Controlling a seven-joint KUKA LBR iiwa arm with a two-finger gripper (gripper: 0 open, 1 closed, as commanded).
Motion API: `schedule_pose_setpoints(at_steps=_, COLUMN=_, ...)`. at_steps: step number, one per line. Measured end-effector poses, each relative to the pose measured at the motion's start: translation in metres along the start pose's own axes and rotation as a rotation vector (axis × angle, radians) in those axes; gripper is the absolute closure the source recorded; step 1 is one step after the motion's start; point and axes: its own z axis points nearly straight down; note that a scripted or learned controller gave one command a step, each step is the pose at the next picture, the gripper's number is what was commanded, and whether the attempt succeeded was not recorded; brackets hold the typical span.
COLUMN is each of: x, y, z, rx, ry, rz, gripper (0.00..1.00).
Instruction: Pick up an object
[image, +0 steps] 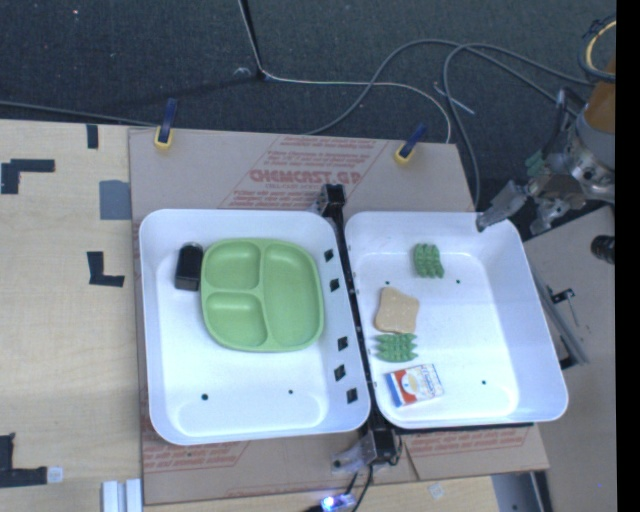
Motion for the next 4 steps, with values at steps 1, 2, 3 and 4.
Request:
schedule_pose_setpoints(at_steps=1, x=0.001, y=0.002, z=-0.007, rx=-0.012, ry=-0.003, rz=-0.003, gripper=0.00)
schedule_pose_setpoints(at_steps=2, x=0.009, y=-0.003, z=0.052, rx=-0.006, ry=-0.002, rz=-0.003, gripper=0.00)
schedule_pose_setpoints(at_steps=3, x=0.002, y=0.004, z=0.104, rx=-0.006, ry=-0.003, rz=-0.003, gripper=0.00)
schedule_pose_setpoints(at_steps=4, x=0.011, y=-0.004, z=0.158, rx=-0.006, ry=-0.002, rz=-0.004, gripper=0.00)
